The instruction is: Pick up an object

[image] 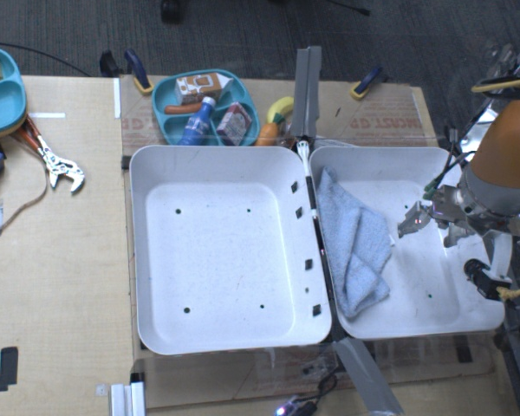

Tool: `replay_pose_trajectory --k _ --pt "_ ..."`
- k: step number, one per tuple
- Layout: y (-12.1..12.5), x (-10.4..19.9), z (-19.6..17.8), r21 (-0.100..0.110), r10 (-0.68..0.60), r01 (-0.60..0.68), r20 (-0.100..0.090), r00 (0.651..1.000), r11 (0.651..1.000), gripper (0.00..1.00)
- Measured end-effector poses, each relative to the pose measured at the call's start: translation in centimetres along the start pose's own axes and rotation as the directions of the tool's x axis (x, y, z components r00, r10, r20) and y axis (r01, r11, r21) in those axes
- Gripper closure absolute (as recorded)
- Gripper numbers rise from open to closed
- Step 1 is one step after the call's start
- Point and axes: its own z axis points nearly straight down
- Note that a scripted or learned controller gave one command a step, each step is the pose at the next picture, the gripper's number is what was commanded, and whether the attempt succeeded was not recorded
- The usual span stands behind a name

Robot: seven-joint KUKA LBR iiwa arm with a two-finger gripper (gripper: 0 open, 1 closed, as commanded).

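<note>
A crumpled blue-grey cloth (354,245) lies in the right bin (433,306), against its left wall. My gripper (431,230) hangs over the same bin's right half, to the right of the cloth and apart from it. Its two fingers (411,224) stand spread, open, with nothing between them. The grey arm with its orange band (507,154) comes in from the right edge. The left bin (217,258) shows only its white floor.
Behind the left bin sits a blue tray (169,102) with a bottle, a box and other small items, and a banana (280,111) lies beside it. A wrench (59,167) and a teal container (0,89) lie at the far left of the bench.
</note>
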Motion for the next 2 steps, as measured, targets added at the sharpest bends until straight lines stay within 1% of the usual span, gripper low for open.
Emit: replay_pose_trajectory --k 1,2 --pt "1.6 -0.4 3.9 0.002 -0.069 0.069 0.0 0.998 0.998 0.0" --pt "-0.3 -1.2 -6.5 -0.001 0.019 -0.019 0.0 1.0 1.0 0.0"
